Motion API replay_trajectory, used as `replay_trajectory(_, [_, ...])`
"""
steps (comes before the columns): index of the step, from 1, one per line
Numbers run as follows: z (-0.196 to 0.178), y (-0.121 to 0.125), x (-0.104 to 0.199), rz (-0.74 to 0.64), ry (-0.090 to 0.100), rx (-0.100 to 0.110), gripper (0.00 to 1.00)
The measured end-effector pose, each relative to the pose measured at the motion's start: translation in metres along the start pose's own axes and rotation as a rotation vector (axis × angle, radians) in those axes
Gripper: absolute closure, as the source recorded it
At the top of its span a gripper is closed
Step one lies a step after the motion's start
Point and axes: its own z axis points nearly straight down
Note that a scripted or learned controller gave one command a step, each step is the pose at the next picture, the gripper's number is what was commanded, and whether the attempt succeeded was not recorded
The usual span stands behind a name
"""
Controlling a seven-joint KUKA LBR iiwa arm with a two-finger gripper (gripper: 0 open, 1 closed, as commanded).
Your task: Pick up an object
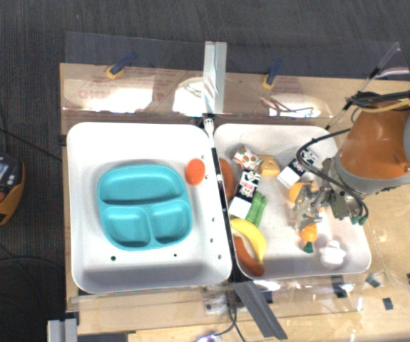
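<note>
Arm with orange band reaching into the right bin point(361, 266), its end effector point(311, 209) lowered among the toys. Whether the end effector is clenched or released cannot be told; wiring and metal parts obscure it. A small carrot-like piece point(308, 237) lies just below the end effector, apparently the task's object, with a white lump point(331, 251) beside it toward the bin's corner. A yellow-orange piece point(297, 189) sits just above and left. Farther left lie a green stick point(257, 209), a banana point(251, 237) and printed blocks point(246, 171). The left bin point(83, 262), well apart, bears a teal tray point(145, 205) and an orange ball point(195, 170). Likely risks: crowded neighbours nudged aside during closing, or a rounded piece slipping from an off-centre grip.
</note>
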Motion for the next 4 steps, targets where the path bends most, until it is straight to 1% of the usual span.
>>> replay_trajectory(1, [0.000,0.000,0.000,0.000,0.000,0.000,0.00])
replay_trajectory(2, [0.011,-0.010,-0.013,-0.042,0.007,-0.004,0.00])
replay_trajectory(3, [0.000,-0.010,-0.016,-0.043,0.000,0.000,1.00])
replay_trajectory(4, [0.000,-0.010,-0.015,-0.043,0.001,0.000,0.00])
